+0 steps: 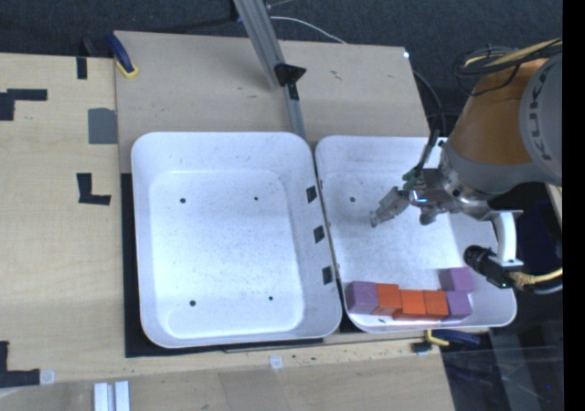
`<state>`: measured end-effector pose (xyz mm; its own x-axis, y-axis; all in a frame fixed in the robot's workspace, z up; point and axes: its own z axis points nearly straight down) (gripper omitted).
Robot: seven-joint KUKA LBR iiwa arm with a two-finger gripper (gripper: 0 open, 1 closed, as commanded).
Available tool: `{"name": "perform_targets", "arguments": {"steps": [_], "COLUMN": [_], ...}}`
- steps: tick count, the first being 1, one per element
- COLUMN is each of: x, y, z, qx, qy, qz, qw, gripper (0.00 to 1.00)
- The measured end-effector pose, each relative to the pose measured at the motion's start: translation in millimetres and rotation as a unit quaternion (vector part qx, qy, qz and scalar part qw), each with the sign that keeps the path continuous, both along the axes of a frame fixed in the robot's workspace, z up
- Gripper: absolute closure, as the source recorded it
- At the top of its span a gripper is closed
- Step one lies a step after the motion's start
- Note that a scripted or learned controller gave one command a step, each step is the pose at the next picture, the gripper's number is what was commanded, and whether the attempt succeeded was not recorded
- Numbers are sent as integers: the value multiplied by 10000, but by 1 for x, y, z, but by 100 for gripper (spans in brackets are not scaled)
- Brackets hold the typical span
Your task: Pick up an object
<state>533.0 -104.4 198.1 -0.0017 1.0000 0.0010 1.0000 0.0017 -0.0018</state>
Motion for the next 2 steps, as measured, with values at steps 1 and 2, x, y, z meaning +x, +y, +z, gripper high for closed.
{"name": "perform_targets", "arguments": {"steps": [1, 2], "x": [23, 108], "y": [-28, -89], "z": [-110, -105], "qx": [-12, -26], "qy": [6, -37], "qz": [-11, -2], "qw": [10000, 10000], "gripper": [0, 0]}}
